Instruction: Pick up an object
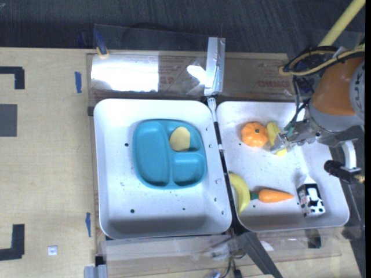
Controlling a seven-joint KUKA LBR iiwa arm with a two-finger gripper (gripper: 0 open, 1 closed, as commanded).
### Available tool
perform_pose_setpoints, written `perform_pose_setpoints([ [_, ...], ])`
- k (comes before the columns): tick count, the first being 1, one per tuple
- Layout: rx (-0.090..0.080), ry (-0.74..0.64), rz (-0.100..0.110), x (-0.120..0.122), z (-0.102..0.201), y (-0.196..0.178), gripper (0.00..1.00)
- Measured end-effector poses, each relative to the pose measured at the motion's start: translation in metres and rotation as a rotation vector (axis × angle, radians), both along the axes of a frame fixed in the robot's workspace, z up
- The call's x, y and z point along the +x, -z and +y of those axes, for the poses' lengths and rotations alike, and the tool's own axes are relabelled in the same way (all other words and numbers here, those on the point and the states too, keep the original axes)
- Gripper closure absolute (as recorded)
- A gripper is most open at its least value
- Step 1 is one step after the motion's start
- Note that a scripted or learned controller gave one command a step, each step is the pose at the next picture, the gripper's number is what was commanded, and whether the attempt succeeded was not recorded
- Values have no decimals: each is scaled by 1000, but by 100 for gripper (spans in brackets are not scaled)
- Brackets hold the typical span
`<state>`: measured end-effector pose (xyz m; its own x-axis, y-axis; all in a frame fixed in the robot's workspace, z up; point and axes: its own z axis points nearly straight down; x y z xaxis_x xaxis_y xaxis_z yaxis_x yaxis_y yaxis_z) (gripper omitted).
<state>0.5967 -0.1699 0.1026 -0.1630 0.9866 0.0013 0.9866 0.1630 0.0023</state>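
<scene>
Bins sit side by side on the bench, the left bin and the right bin touching along their inner rims. In the left bin lies a blue divided tray, and a pale yellow lemon-like piece rests in its upper right compartment.

The right bin holds the loose things. A small orange pumpkin lies near the upper left of that bin, and just to its right is a yellow piece, standing more or less upright in the picture and touching or nearly touching the pumpkin. A banana lies along the bin's left wall, lower down, and a carrot lies just beside it, its leafy end toward the banana. A small black-and-white carton sits near the lower right corner, well apart from the pumpkin.

The arm reaches in from the right, its orange band over the bin's upper right corner. The gripper is low in the right bin, right at the lower end of the yellow piece. How its tips stand is too blurred to tell, and whether anything is caught there cannot be told.
</scene>
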Motion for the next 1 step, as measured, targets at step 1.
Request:
perform_pose_setpoints([
  [1, -1, -40, -4, 22, 39, -91, 100],
])
